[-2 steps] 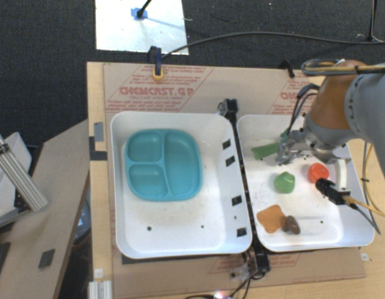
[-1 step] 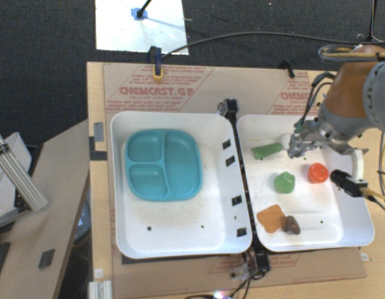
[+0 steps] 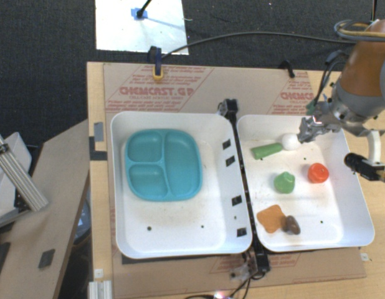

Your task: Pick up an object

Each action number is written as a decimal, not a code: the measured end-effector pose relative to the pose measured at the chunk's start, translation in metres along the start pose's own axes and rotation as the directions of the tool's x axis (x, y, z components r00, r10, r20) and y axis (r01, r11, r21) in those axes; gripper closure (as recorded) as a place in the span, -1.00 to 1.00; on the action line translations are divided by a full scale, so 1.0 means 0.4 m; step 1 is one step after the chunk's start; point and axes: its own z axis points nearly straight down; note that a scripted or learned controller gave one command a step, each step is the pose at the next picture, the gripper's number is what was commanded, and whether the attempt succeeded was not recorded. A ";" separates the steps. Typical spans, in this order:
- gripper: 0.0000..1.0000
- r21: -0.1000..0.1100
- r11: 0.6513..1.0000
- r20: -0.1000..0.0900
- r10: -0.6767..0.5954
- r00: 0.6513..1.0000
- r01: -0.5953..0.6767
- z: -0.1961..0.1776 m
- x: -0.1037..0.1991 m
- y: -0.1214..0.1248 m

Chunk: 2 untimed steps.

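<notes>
The right bin (image 3: 348,226) holds several small objects: a green stick-shaped piece with a white rounded end (image 3: 273,147), a green round object (image 3: 284,182), a red-orange round object (image 3: 318,173), an orange flat piece (image 3: 270,217) and a brown lump (image 3: 291,225) beside it. My gripper (image 3: 309,129) hangs over the bin's far part, just right of and above the white end of the green piece. Nothing shows between its fingers.
The left bin (image 3: 118,136) carries a teal divided tray (image 3: 163,165). A black divider with clips (image 3: 237,173) runs between the bins. A black-tipped fixture (image 3: 365,166) juts in at the right rim. Cables cross behind the bins.
</notes>
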 end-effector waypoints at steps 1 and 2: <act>1.00 0.000 1.000 0.000 -0.001 1.000 0.001 -0.137 -0.001 0.006; 1.00 0.005 1.000 -0.002 -0.003 1.000 0.003 -0.144 0.127 0.017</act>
